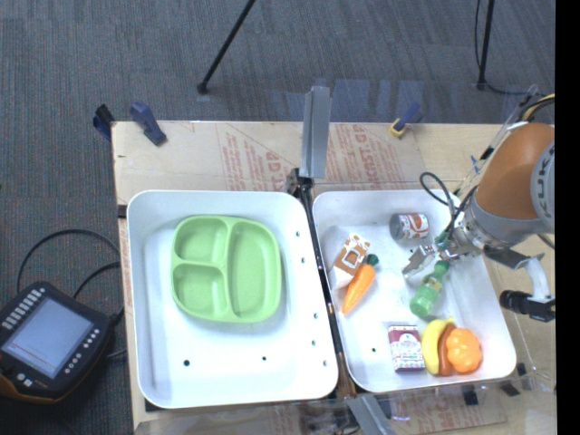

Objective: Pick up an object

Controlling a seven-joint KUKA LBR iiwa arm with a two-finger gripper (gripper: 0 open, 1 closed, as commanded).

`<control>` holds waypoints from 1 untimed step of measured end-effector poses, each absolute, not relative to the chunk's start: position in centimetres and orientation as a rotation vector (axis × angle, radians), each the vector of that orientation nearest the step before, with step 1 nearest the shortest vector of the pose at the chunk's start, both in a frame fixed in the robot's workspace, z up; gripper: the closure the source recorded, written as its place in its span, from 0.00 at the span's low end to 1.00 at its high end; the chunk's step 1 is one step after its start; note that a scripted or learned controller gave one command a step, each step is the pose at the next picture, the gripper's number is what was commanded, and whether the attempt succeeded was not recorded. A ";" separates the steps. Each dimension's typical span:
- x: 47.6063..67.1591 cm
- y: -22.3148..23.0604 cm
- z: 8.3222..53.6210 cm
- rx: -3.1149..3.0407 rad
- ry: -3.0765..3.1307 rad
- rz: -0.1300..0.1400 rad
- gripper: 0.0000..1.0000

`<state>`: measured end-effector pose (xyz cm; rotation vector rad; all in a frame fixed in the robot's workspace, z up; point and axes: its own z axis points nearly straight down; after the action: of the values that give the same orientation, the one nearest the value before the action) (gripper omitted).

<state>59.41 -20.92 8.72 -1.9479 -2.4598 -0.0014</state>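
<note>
My gripper [424, 259] hangs low in the right bin [480, 284], just right of its middle, with the arm's orange band behind it. A green bottle [426, 295] lies right below it, its neck pointing up toward the gripper, which seems to touch or nearly touch it. A silver and red can [410, 226] lies just up and left of the gripper. A carrot [359, 285] and a small orange and white carton [351, 254] sit to the left.
Near the right bin's front lie a red box [405, 347], a banana [435, 341] and an orange fruit [462, 351]. The left bin [154, 333] holds a green divided plate [227, 268]. A teach pendant [45, 338] sits on the floor at left.
</note>
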 end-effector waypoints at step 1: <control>53.8 -20.8 8.7 -2.254 -2.176 -0.006 0.00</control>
<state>53.81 -20.75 8.71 -2.2538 -2.1757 -0.0058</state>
